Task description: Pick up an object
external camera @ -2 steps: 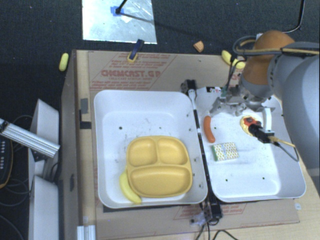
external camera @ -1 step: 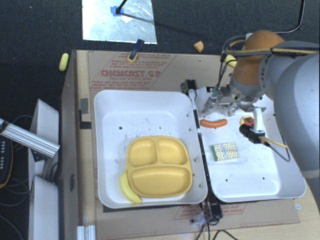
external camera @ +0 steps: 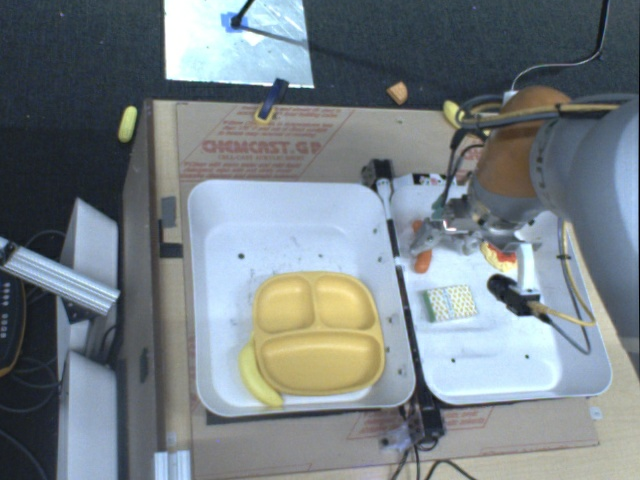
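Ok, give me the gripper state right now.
Gripper: low in the right bin, near the small orange piece; open or shut cannot be told.

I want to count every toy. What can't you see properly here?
- End effector: blurred in the camera view, so open or shut is unclear.
- Red and yellow item in the right bin: partly hidden by the arm.
- Small orange piece: too small to identify.
- Banana: partly tucked under the yellow plate.
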